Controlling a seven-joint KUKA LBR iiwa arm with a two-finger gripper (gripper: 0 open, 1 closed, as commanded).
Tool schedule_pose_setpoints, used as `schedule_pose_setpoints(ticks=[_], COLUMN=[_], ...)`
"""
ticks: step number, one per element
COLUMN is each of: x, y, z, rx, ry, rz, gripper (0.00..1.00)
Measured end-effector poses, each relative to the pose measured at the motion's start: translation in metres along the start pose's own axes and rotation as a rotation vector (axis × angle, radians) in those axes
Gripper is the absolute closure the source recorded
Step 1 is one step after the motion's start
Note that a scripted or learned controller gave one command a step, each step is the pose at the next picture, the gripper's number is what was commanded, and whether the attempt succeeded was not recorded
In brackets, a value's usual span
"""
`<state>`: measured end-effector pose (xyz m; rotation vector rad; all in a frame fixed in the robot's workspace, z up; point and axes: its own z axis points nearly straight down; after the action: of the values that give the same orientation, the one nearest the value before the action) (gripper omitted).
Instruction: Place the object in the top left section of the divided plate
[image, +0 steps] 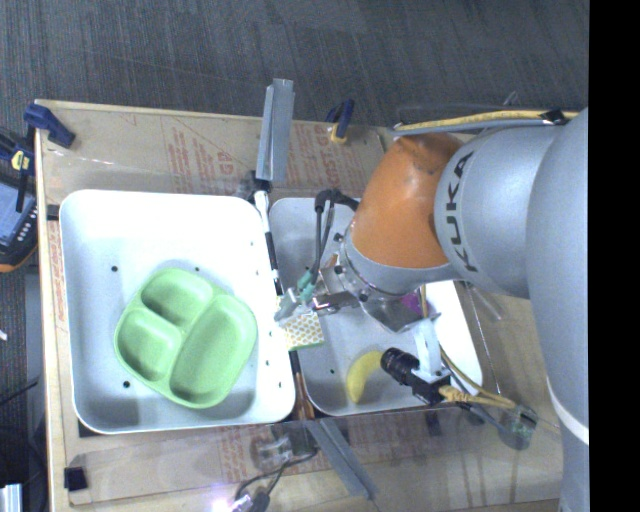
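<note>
The green divided plate lies in the left white bin, with three sections. My gripper hangs low at the left wall of the right bin, below the orange band of the arm. A small yellowish checkered object sits directly beneath the gripper, touching or just under its tip, close to the wall between the bins. Whether the gripper holds it cannot be made out. The arm hides much of the right bin.
A yellow banana-like piece lies at the front of the right bin, next to a black cable fitting. A purple item peeks out under the arm. Clamps and a metal bar stand along the bench's far edge.
</note>
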<state>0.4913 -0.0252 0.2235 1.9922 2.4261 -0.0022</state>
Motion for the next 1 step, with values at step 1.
schedule_pose_setpoints(ticks=[1], x=[0.0742], y=[0.0323], z=[-0.0308], rx=[0.002], ry=[0.003], rz=[-0.230], gripper=[1.00])
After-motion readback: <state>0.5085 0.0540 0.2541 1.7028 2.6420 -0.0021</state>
